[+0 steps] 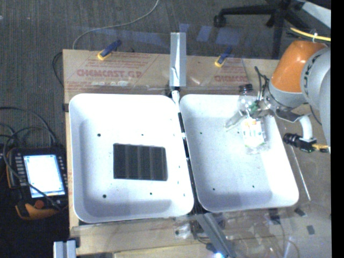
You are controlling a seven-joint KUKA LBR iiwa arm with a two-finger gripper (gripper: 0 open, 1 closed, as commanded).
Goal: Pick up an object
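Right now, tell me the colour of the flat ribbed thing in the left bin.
Black flat ribbed thing, seen in the camera view.

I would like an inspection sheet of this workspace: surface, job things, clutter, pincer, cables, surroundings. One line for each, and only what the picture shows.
Surface: cardboard-covered bench with two white bins side by side, left bin and right bin.
Job things: dark ribbed panel lying flat in the left bin; nothing clearly seen loose in the right bin.
Clutter: two clamps with yellow tips, one and another, at the bench's far edge.
Pincer: pincer over the far right part of the right bin; open or shut cannot be told.
Cables: thin cord across the floor; wires at the wrist.
Surroundings: handheld screen unit left of the bench; chair base behind.
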